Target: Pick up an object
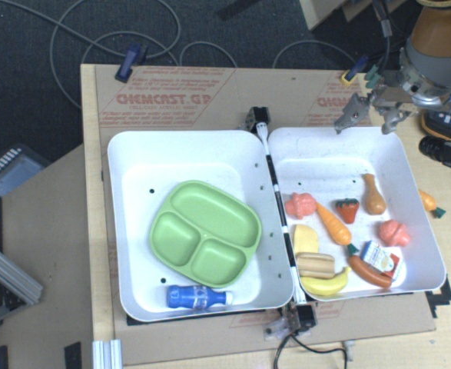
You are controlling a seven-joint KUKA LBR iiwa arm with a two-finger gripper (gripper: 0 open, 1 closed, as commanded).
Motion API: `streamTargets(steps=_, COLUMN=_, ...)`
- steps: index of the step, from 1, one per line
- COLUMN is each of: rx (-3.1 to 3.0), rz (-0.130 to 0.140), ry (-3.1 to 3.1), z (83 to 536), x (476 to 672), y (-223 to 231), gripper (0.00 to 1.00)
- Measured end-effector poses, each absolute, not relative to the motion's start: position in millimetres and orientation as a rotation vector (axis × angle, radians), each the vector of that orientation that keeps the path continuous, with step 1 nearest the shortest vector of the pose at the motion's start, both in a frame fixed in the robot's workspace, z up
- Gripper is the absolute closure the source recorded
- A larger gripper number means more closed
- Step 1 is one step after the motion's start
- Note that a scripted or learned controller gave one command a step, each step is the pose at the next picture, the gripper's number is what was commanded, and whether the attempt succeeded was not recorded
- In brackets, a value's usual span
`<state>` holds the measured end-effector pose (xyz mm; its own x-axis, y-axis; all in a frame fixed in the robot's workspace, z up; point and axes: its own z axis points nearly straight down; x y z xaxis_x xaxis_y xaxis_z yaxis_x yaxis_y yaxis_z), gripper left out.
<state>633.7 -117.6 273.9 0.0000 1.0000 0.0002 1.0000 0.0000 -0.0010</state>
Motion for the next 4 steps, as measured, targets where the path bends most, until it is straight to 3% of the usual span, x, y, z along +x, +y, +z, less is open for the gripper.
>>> streamTargets(steps=1, rx=-2.221, rz=0.004, ry=-2.218, z=162.6, x=573.7, y=-147.0, gripper=0.0)
streamTargets(steps=2, rx=-2.221, rz=0.001, ry=-2.22, z=84.1, x=533.2, y=-138.7, gripper=0.0)
streamTargets(steps=3, rx=-2.224, rz=-0.002, ry=-2.22, z=94.2, x=533.8, y=-138.8, gripper=1.0)
streamTargets(steps=4, rx=-2.221, rz=-0.004, ry=-2.225, z=185.4, x=554.6, y=-75.3, gripper=1.0)
